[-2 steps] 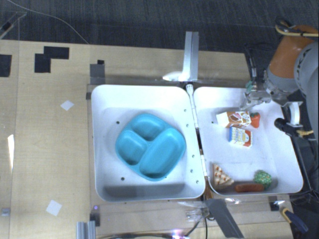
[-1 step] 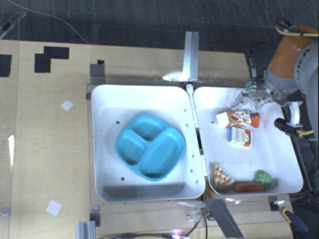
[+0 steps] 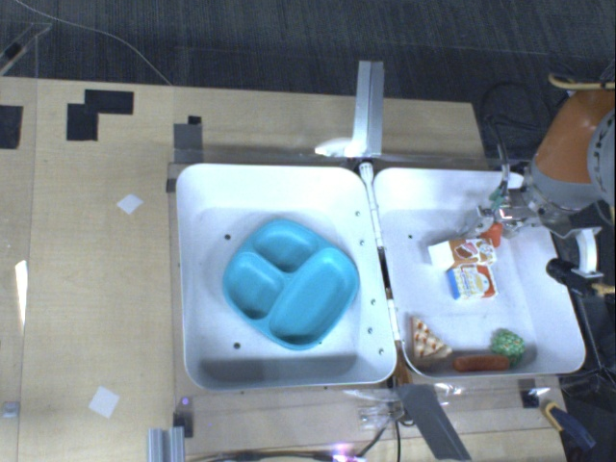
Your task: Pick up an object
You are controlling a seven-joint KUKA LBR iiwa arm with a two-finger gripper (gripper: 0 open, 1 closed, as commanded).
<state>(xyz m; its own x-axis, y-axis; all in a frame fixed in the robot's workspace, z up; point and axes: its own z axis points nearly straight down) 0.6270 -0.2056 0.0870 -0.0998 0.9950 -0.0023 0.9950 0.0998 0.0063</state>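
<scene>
The right bin (image 3: pixel 414 200) holds several small items. An orange and white carton (image 3: pixel 472 279) lies near its middle, with a white block (image 3: pixel 441 253) just to its left. Along the front wall lie a pizza slice (image 3: pixel 429 340), a brown sausage (image 3: pixel 481 362) and a green broccoli (image 3: pixel 507 343). My gripper (image 3: pixel 496 221) reaches in from the right and hangs over the bin's back right part, just above the carton's top end. A small red-orange piece (image 3: pixel 494 236) shows right at the gripper's tip.
The left bin (image 3: pixel 207 258) holds a blue divided plate (image 3: pixel 291 282). A metal post (image 3: pixel 370 109) stands behind the wall between the bins. The arm's orange band (image 3: pixel 568 142) and cables crowd the right edge.
</scene>
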